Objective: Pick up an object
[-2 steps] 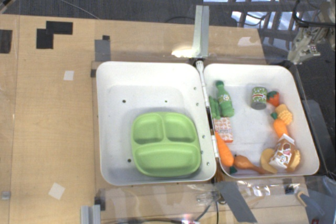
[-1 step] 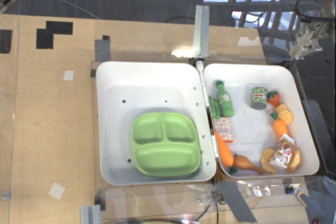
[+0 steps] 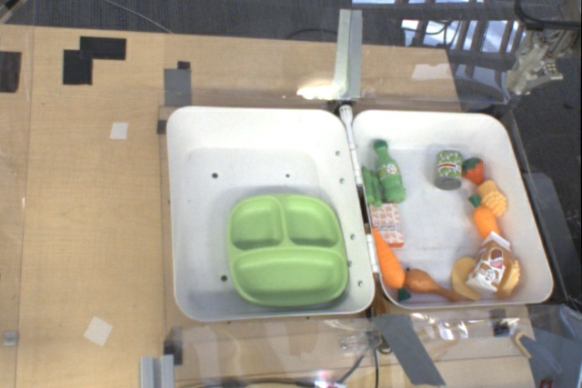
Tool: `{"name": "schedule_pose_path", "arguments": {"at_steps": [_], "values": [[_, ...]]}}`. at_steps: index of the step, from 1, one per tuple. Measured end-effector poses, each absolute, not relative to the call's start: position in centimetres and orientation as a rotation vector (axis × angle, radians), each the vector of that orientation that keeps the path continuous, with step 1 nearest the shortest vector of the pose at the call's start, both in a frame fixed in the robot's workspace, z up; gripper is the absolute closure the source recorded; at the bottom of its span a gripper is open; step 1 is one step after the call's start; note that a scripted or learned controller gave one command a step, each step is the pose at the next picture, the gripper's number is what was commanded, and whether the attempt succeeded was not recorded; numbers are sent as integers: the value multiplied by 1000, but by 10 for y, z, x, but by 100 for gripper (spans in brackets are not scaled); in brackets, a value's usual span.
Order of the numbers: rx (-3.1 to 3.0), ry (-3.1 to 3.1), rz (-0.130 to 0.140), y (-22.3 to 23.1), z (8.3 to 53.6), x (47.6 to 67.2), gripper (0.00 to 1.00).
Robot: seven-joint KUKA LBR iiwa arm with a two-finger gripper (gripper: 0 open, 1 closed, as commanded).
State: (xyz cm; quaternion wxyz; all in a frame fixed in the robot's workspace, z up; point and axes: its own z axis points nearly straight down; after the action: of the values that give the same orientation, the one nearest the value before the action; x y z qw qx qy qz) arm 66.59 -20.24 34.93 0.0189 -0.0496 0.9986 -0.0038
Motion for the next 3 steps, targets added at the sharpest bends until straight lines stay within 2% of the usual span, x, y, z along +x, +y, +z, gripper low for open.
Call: {"name": "schedule_pose_path", "arguments": {"at_steps": [2,3], "values": [[-157,3074,-19,-200,379,670,100],[-826,3019,-5,-204,343,670,100]]}}
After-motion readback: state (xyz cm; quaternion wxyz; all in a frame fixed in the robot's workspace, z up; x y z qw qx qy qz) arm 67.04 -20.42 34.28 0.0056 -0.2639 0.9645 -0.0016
